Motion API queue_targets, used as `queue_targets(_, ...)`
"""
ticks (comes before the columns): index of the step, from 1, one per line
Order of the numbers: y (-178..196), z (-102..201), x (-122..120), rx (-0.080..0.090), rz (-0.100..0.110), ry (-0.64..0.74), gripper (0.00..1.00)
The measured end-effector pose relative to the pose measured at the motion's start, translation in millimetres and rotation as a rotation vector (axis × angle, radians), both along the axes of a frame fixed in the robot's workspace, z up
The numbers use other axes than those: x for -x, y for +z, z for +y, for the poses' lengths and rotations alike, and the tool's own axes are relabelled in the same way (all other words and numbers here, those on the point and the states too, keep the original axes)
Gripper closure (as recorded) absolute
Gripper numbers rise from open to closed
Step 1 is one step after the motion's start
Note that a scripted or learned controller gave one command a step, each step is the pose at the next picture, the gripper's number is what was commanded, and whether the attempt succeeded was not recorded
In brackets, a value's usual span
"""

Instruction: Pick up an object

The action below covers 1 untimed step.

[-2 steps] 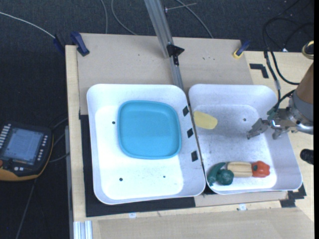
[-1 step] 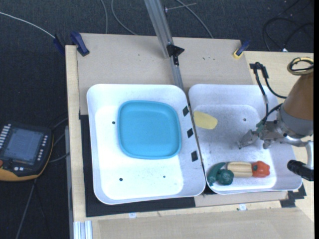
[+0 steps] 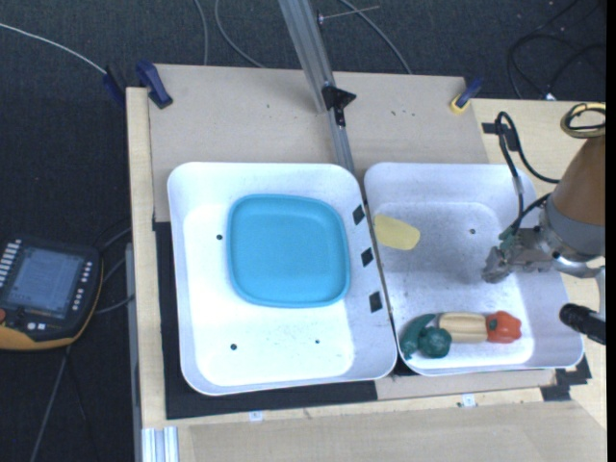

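A light blue square plate (image 3: pixel 288 249) lies in the left bin (image 3: pixel 197 354). In the right bin (image 3: pixel 433 186) a pale yellow flat piece (image 3: pixel 397 232) rests near the left wall. Along that bin's front wall lie a dark green round piece (image 3: pixel 426 340), a tan stick-shaped piece (image 3: pixel 463 327) and a red piece (image 3: pixel 503 327), close together. My gripper (image 3: pixel 502 261) hangs low over the right bin's right side, above and apart from the red piece. Nothing shows between its fingers.
A slanted metal rail (image 3: pixel 313 51) runs from the top of the view down to the gap between the bins. Blue clamps (image 3: pixel 152 85) sit at the bench's far corners. A handheld pendant (image 3: pixel 43 287) lies on the floor at left. Cables cross the dark floor.
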<state>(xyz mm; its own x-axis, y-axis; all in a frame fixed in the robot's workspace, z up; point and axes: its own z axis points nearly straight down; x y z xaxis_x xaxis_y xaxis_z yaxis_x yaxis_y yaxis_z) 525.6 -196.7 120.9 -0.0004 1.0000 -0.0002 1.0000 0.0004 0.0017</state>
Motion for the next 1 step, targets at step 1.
queue_targets(1, 59.7, -0.1, 6.0, 0.001, -0.004, 0.000, 1.00)
